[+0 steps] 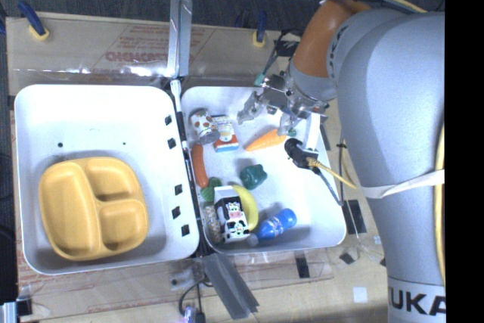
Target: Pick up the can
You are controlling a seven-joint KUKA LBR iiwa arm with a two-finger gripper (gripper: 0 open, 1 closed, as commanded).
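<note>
Grey arm [393, 132] sweeps in from the right, orange band [321, 38] bent above the wrist. The end effector [266, 111] hangs low over the right bin's far edge, its two fingers [249, 111] spread apart, nothing between them.

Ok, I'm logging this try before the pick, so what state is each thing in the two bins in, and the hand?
can: lying on its side in the right bin, not held
hand: above the right bin's far end, fingers spread, holding nothing
toy carrot: lying flat, beside the hand
milk carton: lying on its back
blue bottle: lying on its side
yellow divided tray: right way up in the left bin
</note>
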